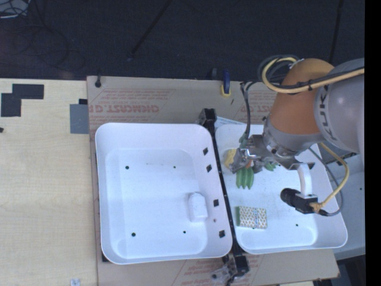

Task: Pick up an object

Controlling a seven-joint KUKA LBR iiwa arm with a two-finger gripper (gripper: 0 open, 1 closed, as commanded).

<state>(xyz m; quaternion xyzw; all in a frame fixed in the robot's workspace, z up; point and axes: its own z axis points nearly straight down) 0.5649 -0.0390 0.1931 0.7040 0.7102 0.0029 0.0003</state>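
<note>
Gripper over right bin, finger state can't be told, poised w/ green object just below it, near bin's left wall; approx. best practice: descend centred, close across narrow width.

Arm's end effector over green object in right bin, white object in left bin
</note>
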